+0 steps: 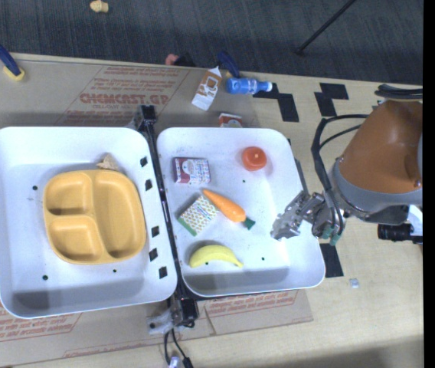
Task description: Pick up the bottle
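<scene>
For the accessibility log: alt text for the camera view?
The end effector hangs over the right side of the right bin, which holds a carrot, banana, small red carton, patterned box and orange round item. A blue bottle lies outside, beyond the bins. The left bin holds a yellow divided tray.

Two bins side by side mid-frame. Left bin [3,205] holds a divided tray [93,215]. Right bin [309,271]: box [191,170] upper left, round item [253,158] upper right, carrot [226,205] center w/ packet [197,215] just left, banana [214,257] lower center. Gripper [286,225] over bin's right edge. Bottle [246,87] on bench above right bin.
</scene>
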Motion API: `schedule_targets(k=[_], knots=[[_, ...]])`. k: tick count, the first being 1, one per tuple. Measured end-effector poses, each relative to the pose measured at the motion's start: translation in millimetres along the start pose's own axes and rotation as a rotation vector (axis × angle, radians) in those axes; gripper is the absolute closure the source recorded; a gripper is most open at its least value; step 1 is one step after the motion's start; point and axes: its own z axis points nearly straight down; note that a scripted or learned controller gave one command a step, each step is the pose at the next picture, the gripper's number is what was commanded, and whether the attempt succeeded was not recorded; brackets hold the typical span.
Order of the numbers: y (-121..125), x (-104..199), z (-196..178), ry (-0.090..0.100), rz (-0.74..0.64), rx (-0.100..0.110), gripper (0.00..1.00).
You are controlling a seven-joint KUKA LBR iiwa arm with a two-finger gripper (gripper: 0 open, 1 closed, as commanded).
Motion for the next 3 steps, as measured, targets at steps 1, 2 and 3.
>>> schedule_targets(k=[1, 2, 3], knots=[[51.0, 32.7, 16.6, 0.002, -0.015, 0.000, 1.00], [73.1, 49.0, 24.9, 0.003, -0.191, 0.000, 1.00], [44.6, 29.8, -29.5, -0.001, -0.619, 0.000, 1.00]])
